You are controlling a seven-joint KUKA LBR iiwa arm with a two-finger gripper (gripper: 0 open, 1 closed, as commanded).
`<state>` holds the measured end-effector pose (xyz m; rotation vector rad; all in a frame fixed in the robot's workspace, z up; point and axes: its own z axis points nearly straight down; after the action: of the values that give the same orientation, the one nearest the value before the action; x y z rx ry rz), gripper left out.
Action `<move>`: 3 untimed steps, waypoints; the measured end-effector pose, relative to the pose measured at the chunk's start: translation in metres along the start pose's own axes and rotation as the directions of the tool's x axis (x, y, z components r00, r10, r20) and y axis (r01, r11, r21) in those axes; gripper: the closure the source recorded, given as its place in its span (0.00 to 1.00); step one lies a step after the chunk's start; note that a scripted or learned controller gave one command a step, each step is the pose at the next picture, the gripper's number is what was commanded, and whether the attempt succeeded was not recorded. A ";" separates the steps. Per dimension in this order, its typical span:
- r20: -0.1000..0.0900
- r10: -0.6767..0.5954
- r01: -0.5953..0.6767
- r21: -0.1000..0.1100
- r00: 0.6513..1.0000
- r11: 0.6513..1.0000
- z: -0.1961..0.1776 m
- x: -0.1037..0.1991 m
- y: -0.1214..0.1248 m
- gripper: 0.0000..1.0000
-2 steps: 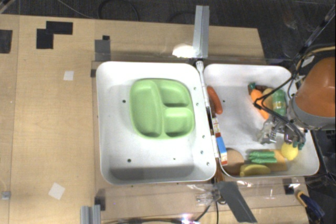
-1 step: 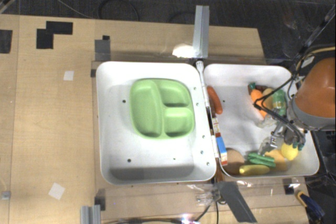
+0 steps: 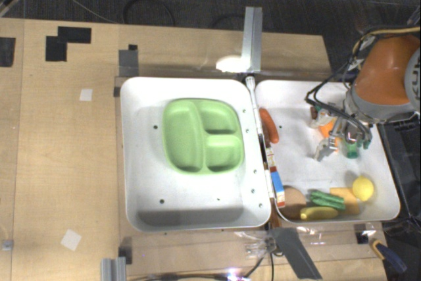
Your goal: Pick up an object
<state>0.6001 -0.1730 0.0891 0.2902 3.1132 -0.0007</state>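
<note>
The gripper (image 3: 332,141) is lowered into the right bin (image 3: 293,92) at three o'clock, seemingly to reach small items (image 3: 352,148) beneath; its state cannot be told. A lemon (image 3: 362,188) lies toward five o'clock.

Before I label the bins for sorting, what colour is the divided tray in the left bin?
Light green; the divided tray shows clearly in the camera view.

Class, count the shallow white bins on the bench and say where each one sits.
2. One shallow white bin sits on the left, holding a green divided plate; the other shallow white bin is beside it on the right.
</note>
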 end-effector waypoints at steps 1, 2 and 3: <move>-0.001 -0.028 0.028 0.000 1.000 1.000 0.000 -0.013 0.020 0.00; -0.001 -0.099 0.099 0.000 0.995 0.995 0.001 -0.030 0.015 0.00; 0.000 -0.108 0.108 0.000 0.994 0.994 0.000 -0.038 0.029 0.00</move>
<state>0.6428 -0.1512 0.0893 0.1217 3.1248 -0.0013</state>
